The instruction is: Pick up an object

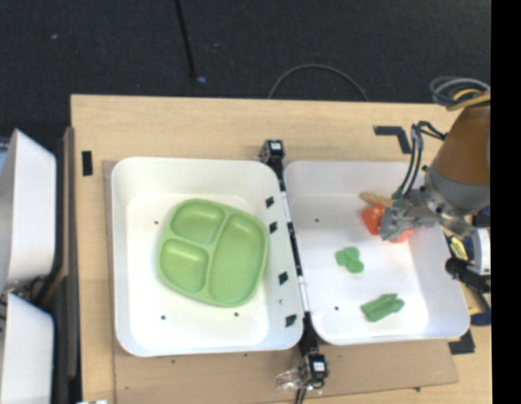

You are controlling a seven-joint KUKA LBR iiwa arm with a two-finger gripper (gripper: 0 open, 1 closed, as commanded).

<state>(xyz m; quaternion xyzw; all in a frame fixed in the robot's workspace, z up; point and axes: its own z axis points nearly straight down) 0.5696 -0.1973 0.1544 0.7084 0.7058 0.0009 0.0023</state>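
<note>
Since gripper point(393, 224) hung low over red object point(374, 218) in right bin point(327, 326), grasp seemed intended; finger state unclear.

A robotics lab: wooden bench point(176, 124), twin white bins point(125, 225), loose cables point(315, 74) on dark floor.

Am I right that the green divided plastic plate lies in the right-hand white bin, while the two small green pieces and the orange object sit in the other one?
Not quite: the camera view shows the green divided plastic plate in the left-hand white bin; the two small green pieces and the orange object sit in the right-hand bin.
</note>
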